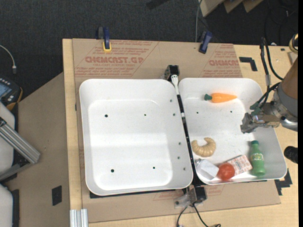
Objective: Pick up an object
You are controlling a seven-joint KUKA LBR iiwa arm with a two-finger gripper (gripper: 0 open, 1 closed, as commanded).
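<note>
End effector (251, 122) hovers at the right bin's (246, 85) right edge (whether it is open or closed, I cannot tell), and just below it toward the near rim lies the green bottle (257, 158), long axis running near-to-far.

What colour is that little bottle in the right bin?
Green, with a white cap; the bottle shows plainly in the camera view, near the right bin's lower right corner.
</note>
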